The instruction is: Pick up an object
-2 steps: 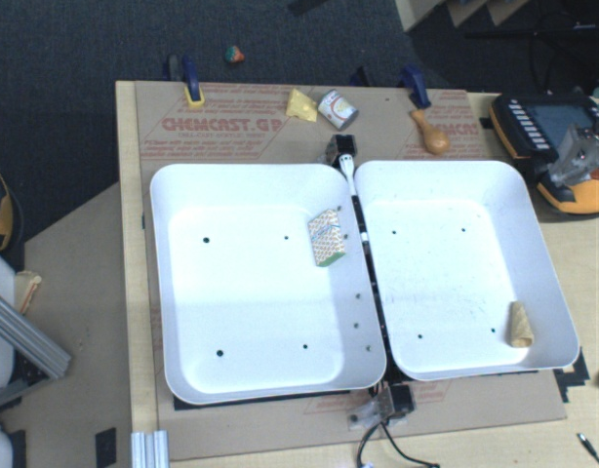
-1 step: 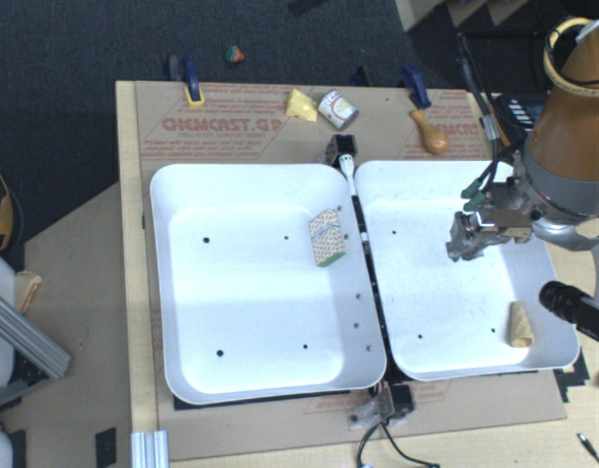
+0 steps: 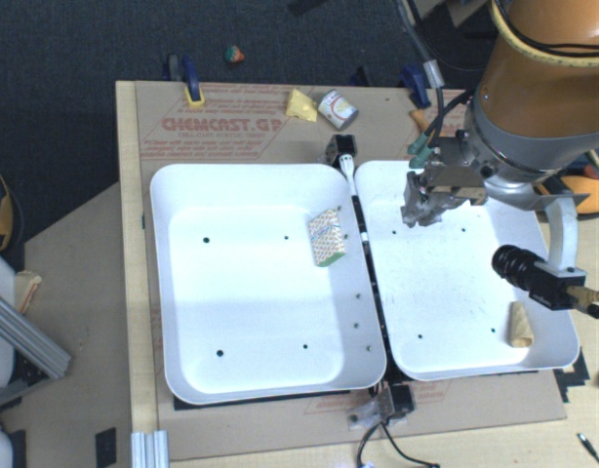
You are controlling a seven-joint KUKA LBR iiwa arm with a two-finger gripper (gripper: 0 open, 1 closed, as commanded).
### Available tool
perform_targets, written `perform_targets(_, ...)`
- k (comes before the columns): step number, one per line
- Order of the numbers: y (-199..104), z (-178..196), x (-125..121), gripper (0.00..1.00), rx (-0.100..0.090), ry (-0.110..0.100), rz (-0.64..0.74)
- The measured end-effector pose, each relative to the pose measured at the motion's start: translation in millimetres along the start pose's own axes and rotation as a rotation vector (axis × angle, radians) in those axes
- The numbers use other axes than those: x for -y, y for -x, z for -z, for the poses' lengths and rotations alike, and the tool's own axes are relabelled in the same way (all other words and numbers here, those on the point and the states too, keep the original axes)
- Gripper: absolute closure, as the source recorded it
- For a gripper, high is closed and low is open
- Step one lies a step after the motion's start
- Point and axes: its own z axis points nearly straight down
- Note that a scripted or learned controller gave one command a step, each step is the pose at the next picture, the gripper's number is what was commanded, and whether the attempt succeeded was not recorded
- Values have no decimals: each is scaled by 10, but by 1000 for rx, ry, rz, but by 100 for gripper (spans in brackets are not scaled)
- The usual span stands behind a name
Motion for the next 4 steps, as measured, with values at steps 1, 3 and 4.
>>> perform_targets(1,-79,1410,29,100,0,12,-8)
perform_targets(3,-255,-510,79,100,4,-13,-16)
perform_targets(4,-175,-177,66,100,3,-3,-13)
